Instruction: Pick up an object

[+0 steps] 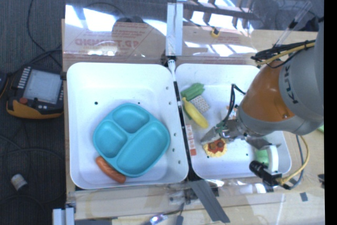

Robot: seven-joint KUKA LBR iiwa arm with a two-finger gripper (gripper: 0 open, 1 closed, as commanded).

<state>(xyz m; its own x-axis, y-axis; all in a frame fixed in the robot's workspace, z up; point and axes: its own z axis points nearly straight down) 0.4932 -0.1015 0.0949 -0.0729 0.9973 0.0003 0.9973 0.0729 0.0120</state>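
Gripper (217, 137), grip state unclear, over right bin (239, 168) with banana (195, 114); blue plate (132, 139) in left bin (84, 113).

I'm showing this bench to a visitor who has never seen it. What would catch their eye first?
Probably the blue divided plate in the left bin, with an orange sausage-like toy at its lower edge. Next, the grey arm with its orange band reaching over the right bin, its gripper low above a small red and yellow item. Beside it lie a yellow banana-like toy and a green piece.
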